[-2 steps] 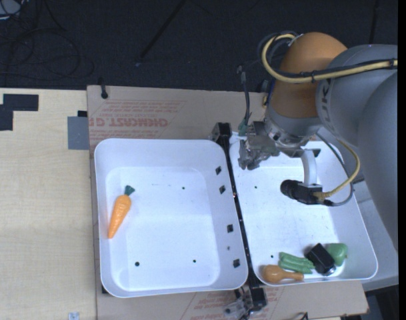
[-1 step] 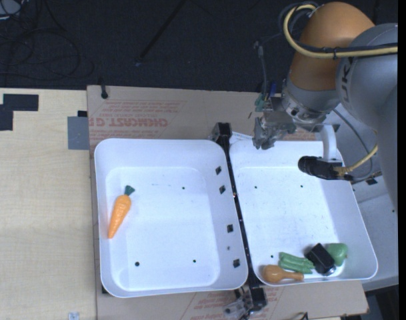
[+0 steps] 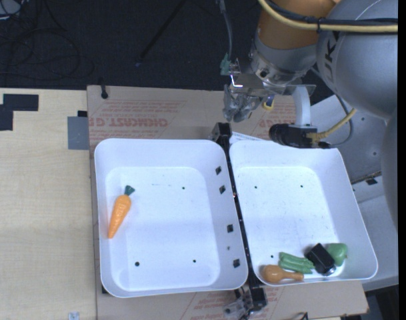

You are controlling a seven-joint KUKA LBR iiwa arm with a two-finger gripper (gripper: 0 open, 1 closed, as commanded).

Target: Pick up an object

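The gripper [image 3: 237, 109] hangs at the upper middle of the frame, above the far edge where the two bins meet. It is small and dark against the cardboard, so I cannot tell its state; nothing hangs under it.

In the left bin [image 3: 103, 179], a carrot [image 3: 119, 212] lies alone near the left wall, its green top pointing up the frame. It looks like a plastic toy: probably light, stiff and somewhat smooth. I would take it across the thick part just below the green top.

In the lower right corner of the right bin [image 3: 353, 199], several small toys [image 3: 309, 264] lie crowded together, so they are harder to take.
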